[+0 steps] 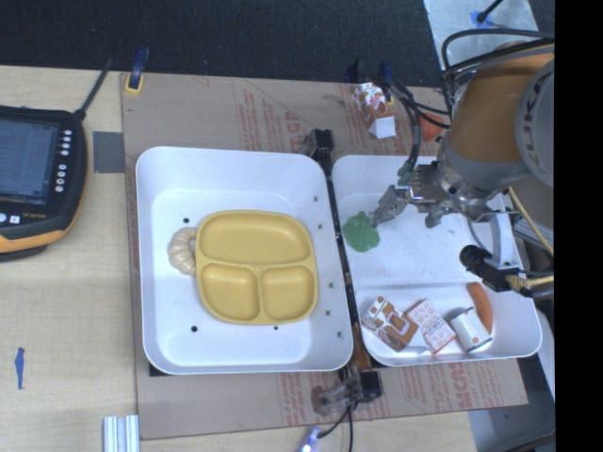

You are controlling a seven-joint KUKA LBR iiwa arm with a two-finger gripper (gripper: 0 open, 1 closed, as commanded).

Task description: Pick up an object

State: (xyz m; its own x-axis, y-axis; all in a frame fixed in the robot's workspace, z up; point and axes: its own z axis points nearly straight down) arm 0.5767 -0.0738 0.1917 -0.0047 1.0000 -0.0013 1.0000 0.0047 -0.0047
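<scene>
Wood counter (66,328), cardboard under two white bins. Left bin (160,172): yellow divided tray (254,264), centred. Right bin (528,337): green lump (361,233) at 9 o'clock, snack packets (415,325) and carrot (480,307) piled at 6, probably slid downhill. End effector (383,210) just above lump, can't tell its state. Packet print unreadable.

Both white bins (151,252) are seen as smooth, slightly glossy plastic. The yellow divided tray (254,264) is noted as matt plastic. The bench top (66,328) is recorded as pale wood grain, overlaid by brown printed cardboard (245,111). The arm's orange band (495,102) is observed smooth, semi-gloss.
</scene>
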